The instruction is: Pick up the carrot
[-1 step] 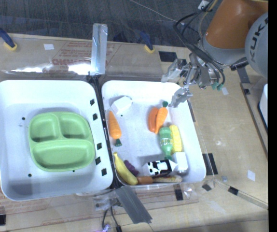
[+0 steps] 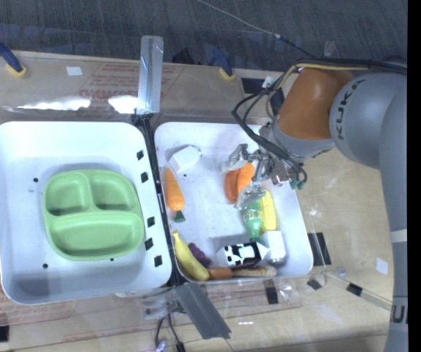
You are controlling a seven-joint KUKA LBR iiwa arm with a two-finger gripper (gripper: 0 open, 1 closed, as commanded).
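My pincer (image 2: 246, 176) sits over an orange piece (image 2: 234, 183); I cannot tell its grip. The carrot (image 2: 174, 191) lies untouched, not yet picked.

The scene was evenly and fairly brightly lit from above, with no hard shadows. The two white bins (image 2: 20, 218) were close to overexposed, their walls nearly featureless. A strong patch of glare lay on the clear sheeting (image 2: 64, 103) along the far edge of the left bin, washing out the print beneath it. Soft shadows gathered under the green plate (image 2: 92, 215) and beneath the arm (image 2: 342, 116) at the right. The dark floor at the far side was dim and grainy. Overall sharpness was modest; small objects looked soft.
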